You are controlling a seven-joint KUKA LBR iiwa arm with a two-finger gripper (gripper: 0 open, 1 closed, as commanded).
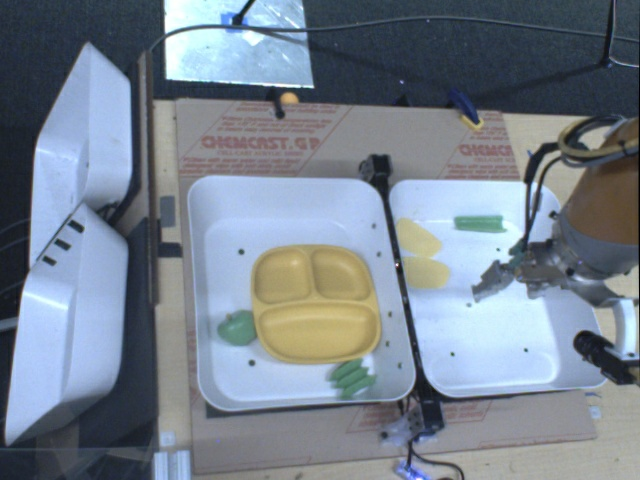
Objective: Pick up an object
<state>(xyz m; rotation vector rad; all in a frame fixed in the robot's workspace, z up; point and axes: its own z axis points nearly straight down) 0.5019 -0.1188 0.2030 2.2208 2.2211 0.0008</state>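
- Cardboard covers the surface (300,133) under two white bins.
- Right bin (500,363): two yellow pieces (420,253) by its left wall, a green stick (478,224) near the top.
- Pincer (490,283) hangs just right of the lower yellow piece — nothing between its tips, and I cannot tell its spread.
- Best bet, I'd say — shift left, centre over that piece, then descend.

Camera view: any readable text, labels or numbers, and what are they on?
"CHEMCAST GP": red print on the brown protective sheet under the bins, behind the left bin.
Same red print, partly cut off, behind the right bin: too blurred to read fully.
Smaller red lines beneath: unreadable.
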